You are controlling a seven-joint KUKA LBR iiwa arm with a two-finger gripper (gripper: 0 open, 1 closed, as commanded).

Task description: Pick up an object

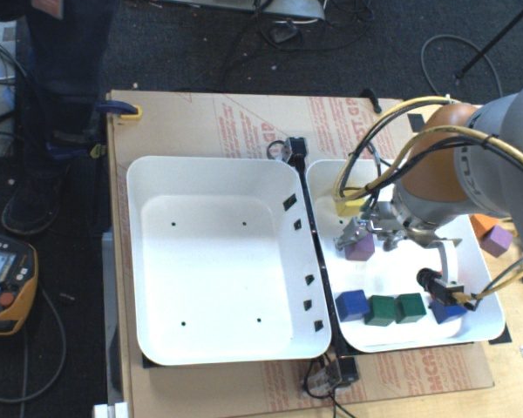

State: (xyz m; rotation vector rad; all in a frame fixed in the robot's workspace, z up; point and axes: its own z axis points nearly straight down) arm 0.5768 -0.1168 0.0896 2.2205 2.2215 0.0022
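The two-finger gripper (pixel 363 231) hangs low in the right-hand white bin (pixel 481 333) with its jaws spread directly over the small purple block (pixel 360 248) (which lies apart from the blue and green cubes nearer the bin's front edge), just below the fingertips.

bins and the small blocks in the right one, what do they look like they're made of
The bins: likely moulded plastic, smooth white with a slight sheen and rounded corners. The blue block and green blocks: matte, evenly coloured cubes with softened edges, possibly foam or painted wood; the view leaves that open. The purple block by the claw looks alike.
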